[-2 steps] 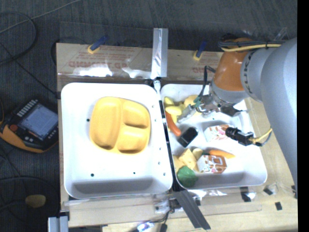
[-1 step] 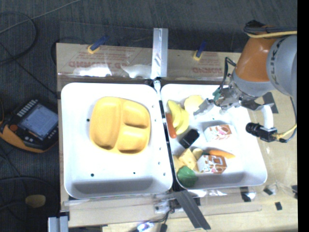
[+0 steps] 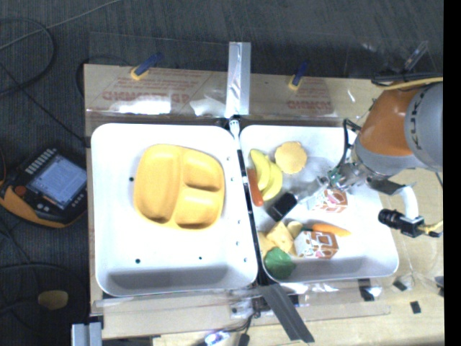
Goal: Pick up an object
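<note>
My gripper [image 3: 338,179] low in right bin [image 3: 374,265], touching small printed carton [image 3: 332,200]; jaw state: cannot tell.

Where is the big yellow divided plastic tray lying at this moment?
The yellow divided plastic tray lies in the left white bin, near its middle, across the divider from the yellow banana in the right bin.

**Arm pose from my remote session**

From my end the grey arm [image 3: 425,132] came in from the right, orange band up top, wrist bent down and left. The gripper [image 3: 338,177] sat low; couldn't read its state.
</note>
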Tool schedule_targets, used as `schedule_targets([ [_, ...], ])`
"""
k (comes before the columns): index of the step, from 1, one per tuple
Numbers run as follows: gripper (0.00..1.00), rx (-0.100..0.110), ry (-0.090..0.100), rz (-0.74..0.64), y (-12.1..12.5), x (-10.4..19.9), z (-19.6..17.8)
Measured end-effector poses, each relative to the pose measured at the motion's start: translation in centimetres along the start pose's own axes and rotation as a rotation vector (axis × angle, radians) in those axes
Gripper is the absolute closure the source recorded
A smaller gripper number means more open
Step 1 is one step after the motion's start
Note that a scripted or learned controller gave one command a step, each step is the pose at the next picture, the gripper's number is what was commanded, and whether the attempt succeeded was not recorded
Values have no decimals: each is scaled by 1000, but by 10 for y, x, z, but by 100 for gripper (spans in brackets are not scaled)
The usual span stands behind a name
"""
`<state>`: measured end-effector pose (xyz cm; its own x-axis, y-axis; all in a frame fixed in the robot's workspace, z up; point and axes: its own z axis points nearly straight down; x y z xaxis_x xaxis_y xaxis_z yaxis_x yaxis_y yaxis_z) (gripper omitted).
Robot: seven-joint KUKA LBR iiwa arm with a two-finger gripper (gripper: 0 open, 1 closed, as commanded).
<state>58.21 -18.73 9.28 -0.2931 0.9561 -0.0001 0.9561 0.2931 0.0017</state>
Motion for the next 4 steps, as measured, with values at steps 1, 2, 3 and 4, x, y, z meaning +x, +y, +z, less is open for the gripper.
schedule_targets([
  [1, 100, -4, 7, -5, 4, 5, -10],
  [2, 0, -4, 7, -5, 4, 5, -10],
  [3, 0, -4, -10, -158, 36, 37, 3],
  [4, 0, 4, -4, 203, 50, 4, -88],
])
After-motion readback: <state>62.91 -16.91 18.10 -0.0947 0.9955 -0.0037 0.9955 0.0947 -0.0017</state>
